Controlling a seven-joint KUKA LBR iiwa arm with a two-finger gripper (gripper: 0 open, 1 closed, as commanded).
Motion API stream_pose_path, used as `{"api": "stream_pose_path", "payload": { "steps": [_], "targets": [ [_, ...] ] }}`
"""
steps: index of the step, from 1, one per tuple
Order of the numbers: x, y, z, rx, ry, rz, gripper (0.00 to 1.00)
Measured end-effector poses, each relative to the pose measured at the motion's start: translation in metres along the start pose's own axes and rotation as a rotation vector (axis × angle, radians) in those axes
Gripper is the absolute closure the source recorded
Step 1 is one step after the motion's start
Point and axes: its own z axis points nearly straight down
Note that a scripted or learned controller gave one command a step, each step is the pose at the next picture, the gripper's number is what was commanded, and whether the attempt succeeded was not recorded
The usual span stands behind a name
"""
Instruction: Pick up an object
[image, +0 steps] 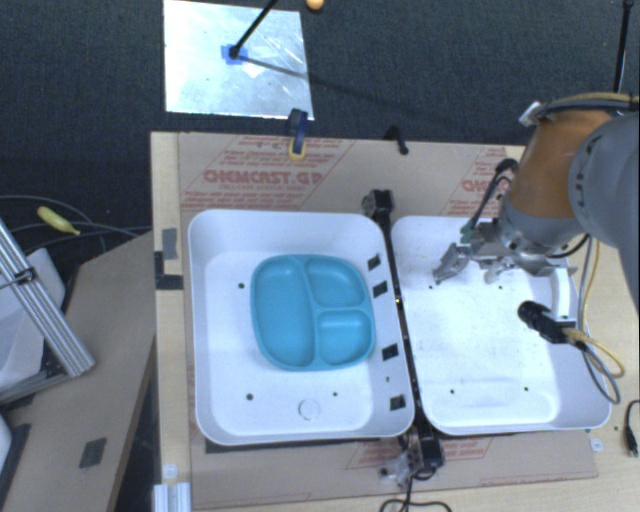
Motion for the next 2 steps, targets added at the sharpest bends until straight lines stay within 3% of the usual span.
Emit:
{"api": "stream_pose_path", "payload": {
  "steps": [1,2],
  "targets": [
    [-0.016,-0.040,0.051,-0.002,0.000,0.000,0.00],
    [-0.042,-0.057,0.049,-0.005,-0.002,0.000,0.00]
  ]
}}
